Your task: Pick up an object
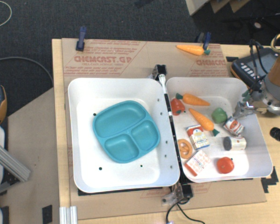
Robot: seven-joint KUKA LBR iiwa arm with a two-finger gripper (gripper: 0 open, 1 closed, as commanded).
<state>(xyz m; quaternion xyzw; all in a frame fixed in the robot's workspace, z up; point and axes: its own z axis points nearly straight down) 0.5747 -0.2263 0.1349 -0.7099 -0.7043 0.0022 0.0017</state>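
The right bin (267, 158) holds several toy foods. Two orange carrots (196, 100) (201, 119) lie near its left side, next to a red fruit with a green stem (177, 106). A green round piece (219, 115) sits mid-bin, with a red-and-white can (234, 126) tilted just to its right. Lower down are a white-and-grey block (236, 143), a red tomato (225, 165), a pretzel (184, 148), a small carton (197, 136) and a red-and-white packet (198, 162). My gripper (241, 108) hangs over the bin's right part, just above the can and right of the green piece.
The left bin (79, 125) bears a teal divided plate (126, 130). A third carrot (190, 50) lies on the cardboard behind the bins, by a blue clamp (206, 40). A black device (249, 66) with cables sits at the far right behind the arm.
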